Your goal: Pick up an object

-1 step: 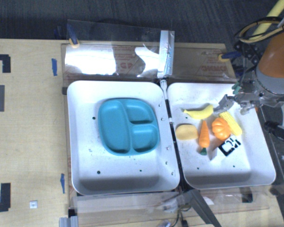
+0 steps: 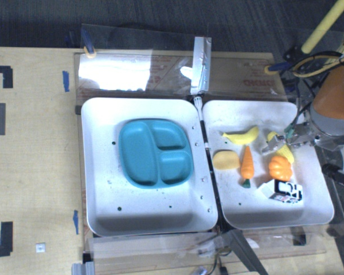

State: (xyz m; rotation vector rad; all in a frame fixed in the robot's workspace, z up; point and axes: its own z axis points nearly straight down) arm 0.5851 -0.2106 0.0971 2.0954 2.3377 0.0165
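Two shallow white bins are seen side by side on the bench. The left bin carries a blue divided tray near its middle. The right bin carries the small objects: a yellow banana towards the far side, a pale yellow rounded piece just below it, an orange carrot lying lengthwise just beside that piece, an orange rounded fruit further right, and a small black-and-white item nearest the front rim. The arm is seen reaching in from the right, and the tool is placed low over the right bin, above its right half. A small yellow object lies right at the tool's tip, partly hidden by it, with the orange fruit touching or just below it. The banana lies near the tool on its left, apart from it. Whether the tool's parts are apart or together cannot be told, as the metal is blurred against the objects.
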